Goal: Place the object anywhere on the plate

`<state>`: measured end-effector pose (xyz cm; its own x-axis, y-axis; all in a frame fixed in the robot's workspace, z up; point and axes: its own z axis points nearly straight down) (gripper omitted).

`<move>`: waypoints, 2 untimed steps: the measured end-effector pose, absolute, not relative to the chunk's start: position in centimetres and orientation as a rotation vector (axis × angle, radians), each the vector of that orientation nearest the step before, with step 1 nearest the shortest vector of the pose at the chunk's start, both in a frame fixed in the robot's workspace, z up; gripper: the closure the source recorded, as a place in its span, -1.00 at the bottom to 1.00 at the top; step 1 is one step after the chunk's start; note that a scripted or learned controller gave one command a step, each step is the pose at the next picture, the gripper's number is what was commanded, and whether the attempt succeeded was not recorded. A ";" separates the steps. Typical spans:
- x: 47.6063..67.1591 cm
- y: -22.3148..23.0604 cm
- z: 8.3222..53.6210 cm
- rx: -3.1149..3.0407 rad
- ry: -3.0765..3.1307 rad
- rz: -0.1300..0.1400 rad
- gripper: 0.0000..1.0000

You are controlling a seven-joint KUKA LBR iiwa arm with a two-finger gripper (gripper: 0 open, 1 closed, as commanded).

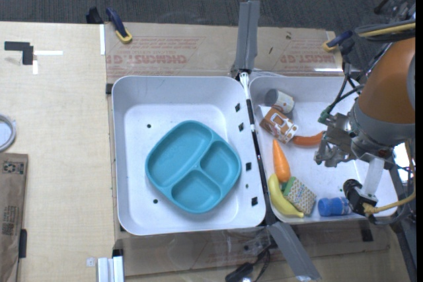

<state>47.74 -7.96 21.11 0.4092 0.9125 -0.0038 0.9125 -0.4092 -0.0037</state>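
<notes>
I logged the end effector (330,150) over the right bin (310,84), grip state unreadable, nothing visibly held, beside the orange carrot (281,162), likely light, stiff, slick plastic best pinched mid-body, with the blue divided plate (192,166) in the left bin (132,142).

"CHEMCAST GP", upside down, on the brown cardboard (218,49) behind the bins.

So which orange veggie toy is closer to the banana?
The carrot lying lengthwise beside the bin's left wall; its lower end nearly meets the banana. The other orange piece lies farther up.
</notes>
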 end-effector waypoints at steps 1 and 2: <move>47.8 -2.5 21.3 -2.473 -1.934 0.006 1.00; 51.3 4.6 21.8 -2.350 -2.083 0.007 1.00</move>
<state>51.32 4.55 21.76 0.1198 0.9928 -0.0022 0.9928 -0.1198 -0.0037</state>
